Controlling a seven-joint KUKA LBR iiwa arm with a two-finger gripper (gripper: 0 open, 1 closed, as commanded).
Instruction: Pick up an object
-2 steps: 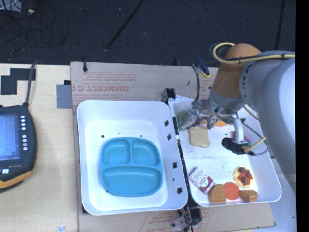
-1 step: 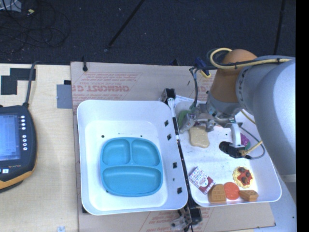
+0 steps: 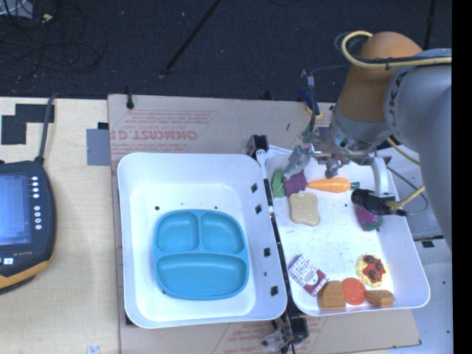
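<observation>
Tool (image 3: 318, 155) at 12 o'clock end of right bin (image 3: 413, 271), low over carrot (image 3: 329, 186); fingers' state: cannot tell, nothing seen gripped. Purple piece (image 3: 296, 183) w/ green bit just beside, at 9 of carrot. Bread slice (image 3: 304, 209) at 7 of carrot. Purple-green toy (image 3: 367, 214) at 3. Snack packet (image 3: 305, 273), cookie (image 3: 332, 295), tomato (image 3: 353, 291), pizza (image 3: 371, 269) at 6 end. Left bin (image 3: 140, 190) w/ blue divided plate (image 3: 200, 254).

Divided plate (image 3: 200, 255) in left bin (image 3: 140, 198); toy foods, perhaps carrot (image 3: 329, 186), in right bin (image 3: 413, 286).
</observation>
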